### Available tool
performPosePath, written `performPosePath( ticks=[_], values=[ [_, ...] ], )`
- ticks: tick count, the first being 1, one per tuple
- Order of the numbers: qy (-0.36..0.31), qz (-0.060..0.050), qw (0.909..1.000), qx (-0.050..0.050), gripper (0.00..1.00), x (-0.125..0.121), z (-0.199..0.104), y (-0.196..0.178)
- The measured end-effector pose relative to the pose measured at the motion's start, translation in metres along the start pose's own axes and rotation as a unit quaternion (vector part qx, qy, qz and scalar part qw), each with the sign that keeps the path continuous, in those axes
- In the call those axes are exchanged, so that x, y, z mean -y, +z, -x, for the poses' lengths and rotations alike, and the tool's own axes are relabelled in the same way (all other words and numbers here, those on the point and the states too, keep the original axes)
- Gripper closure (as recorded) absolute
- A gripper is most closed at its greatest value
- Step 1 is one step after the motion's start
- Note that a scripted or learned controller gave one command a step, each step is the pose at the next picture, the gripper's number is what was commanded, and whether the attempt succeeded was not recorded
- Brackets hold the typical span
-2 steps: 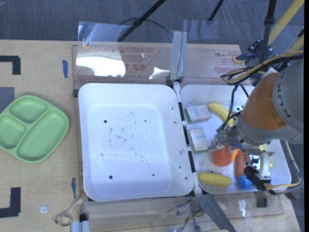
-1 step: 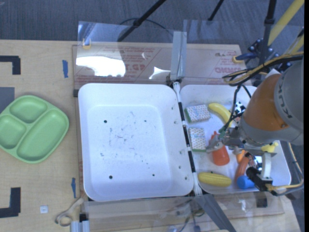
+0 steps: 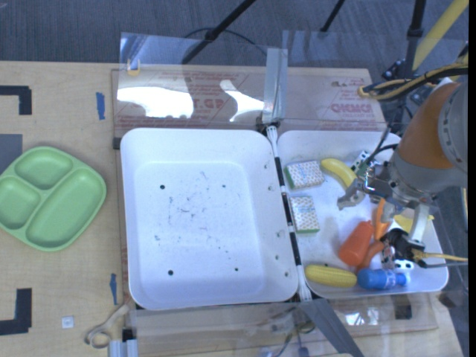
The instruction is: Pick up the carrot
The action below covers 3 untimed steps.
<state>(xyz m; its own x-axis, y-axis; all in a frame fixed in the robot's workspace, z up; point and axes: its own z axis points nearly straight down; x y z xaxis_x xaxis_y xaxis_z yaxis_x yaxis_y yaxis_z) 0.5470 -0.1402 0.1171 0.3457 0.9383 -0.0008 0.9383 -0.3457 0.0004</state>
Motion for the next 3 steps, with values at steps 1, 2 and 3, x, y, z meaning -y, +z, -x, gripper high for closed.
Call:
performPosePath(
  ticks=[1, 2, 3],
  values=[
    [-0.111, 0.001, 0.9938, 0.000, 0.00, -0.054, 0.033, -0.072],
    [0.008, 0.001, 1.0000, 0.000, 0.00, 0.007, 0.030, -0.008],
    [0.032, 0.016, 0.9994, -0.004, 0.00, -0.011, 0.047, 0.018]
  ],
)
